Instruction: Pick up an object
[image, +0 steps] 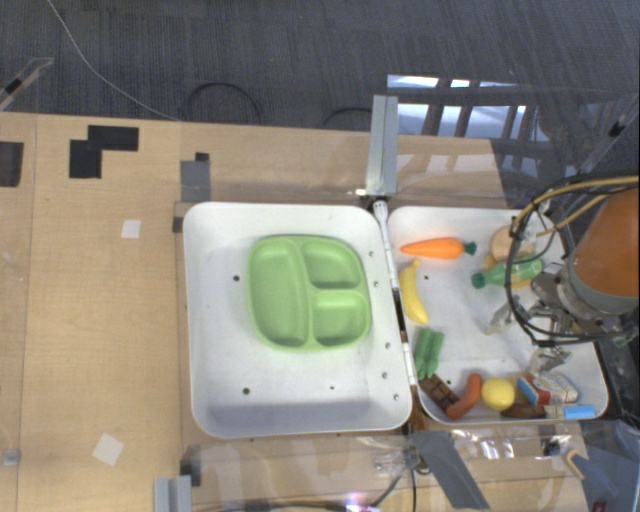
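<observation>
**A:** What sits in the left shallow white bin (215, 400)?

**B:** A pale green plastic tray (305, 292) with three compartments, lying flat near the bin's middle.

**A:** And the right shallow white bin (450, 300)?

**B:** Toy food, mostly. An orange plastic carrot (433, 248) with a green tip lies at the far left, pointing sideways. Just nearer, a yellow plastic banana (411, 292) runs along the left wall, and nearer again lies a green ridged piece (428, 351). Along the near wall sit a dark brown block (434, 386), a red-brown sausage (464, 396), a yellow lemon-like ball (498, 392), then a cluster of red, white and blue small items (555, 398) at the near right corner.

**A:** Where is the arm?

**B:** The grey arm with the orange band (603, 258) hangs over the right side of that bin, cables looping around it. A green plastic bottle (508, 273) lies far right, beside a beige rounded object (503, 243).

**A:** And the gripper (545, 335)?

**B:** It points down over the bin's right part, near the red, white and blue cluster. I see nothing between its fingers, but whether they are spread or closed I cannot tell.
</observation>
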